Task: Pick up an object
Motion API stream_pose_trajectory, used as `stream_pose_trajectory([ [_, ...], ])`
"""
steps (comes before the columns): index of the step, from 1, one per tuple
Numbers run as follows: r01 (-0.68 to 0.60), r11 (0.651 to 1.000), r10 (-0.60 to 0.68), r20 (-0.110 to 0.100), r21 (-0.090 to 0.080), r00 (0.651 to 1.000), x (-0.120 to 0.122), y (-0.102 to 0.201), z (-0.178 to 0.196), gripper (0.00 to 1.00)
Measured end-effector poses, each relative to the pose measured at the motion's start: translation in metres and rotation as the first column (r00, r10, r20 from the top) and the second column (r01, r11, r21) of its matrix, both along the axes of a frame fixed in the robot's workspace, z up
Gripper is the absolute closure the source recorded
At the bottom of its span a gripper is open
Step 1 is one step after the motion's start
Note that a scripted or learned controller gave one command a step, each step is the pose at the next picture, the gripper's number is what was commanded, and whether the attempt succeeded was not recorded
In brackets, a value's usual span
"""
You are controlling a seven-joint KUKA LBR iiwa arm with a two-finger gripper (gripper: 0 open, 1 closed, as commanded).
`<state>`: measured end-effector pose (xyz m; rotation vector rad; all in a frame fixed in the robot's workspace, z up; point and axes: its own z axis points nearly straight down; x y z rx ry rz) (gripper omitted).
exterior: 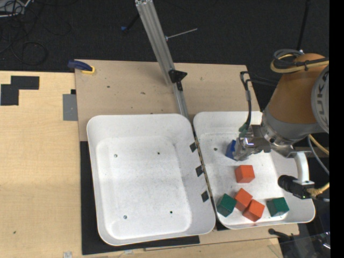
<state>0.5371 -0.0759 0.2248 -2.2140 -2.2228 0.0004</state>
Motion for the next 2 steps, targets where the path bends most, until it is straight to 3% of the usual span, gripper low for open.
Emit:
stream_pose_trajectory([
  [2,-0.001,1.000,0.001,0.001,-0.001,1.000,0.023,0.111,0.011,1.00],
])
